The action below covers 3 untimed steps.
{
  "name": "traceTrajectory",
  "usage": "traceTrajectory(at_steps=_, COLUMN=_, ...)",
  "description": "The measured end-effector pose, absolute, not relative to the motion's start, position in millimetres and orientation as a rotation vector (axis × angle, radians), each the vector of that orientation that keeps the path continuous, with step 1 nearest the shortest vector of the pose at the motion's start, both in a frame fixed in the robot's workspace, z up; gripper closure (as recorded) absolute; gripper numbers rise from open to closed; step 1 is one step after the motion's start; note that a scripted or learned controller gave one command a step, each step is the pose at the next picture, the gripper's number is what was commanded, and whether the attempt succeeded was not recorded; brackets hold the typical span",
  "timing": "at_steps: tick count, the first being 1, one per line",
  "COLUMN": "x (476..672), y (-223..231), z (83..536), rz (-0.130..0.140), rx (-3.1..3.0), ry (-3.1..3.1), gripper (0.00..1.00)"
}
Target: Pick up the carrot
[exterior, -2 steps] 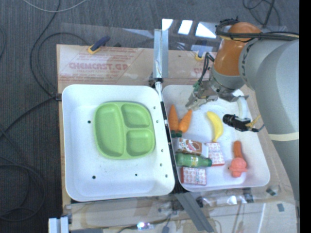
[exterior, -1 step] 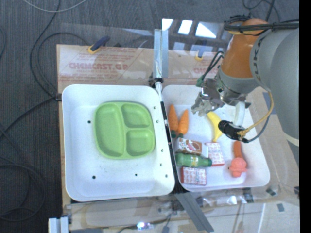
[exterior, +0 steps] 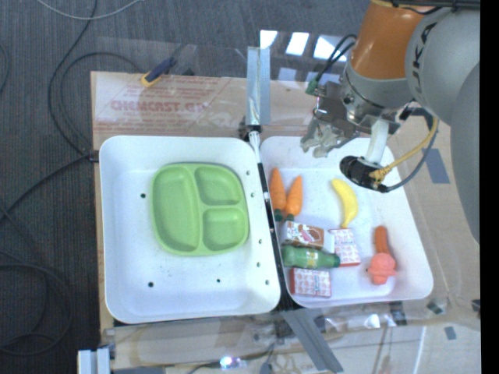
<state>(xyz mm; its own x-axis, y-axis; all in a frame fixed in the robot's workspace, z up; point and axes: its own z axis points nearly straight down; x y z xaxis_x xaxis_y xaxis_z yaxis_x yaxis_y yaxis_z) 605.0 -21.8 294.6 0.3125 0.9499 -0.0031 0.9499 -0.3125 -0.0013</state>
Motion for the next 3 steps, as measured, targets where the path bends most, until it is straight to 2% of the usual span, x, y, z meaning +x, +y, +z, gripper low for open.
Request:
traceTrajectory(at_steps=1, x=639.3, y=37, z=190, rz=-0.006, rx=2.346, ry=2.091, gripper=1.0)
traceTrajectory(at_steps=2, x=581.2, y=-51, z=183, rz=-0.003, rx=2.027, ry=2.401, gripper=1.0)
traceTrajectory(at_steps=3, x=604.4, y=-32, z=183, rz=-0.001, rx=1.766, ry=2.6, gripper=1.0)
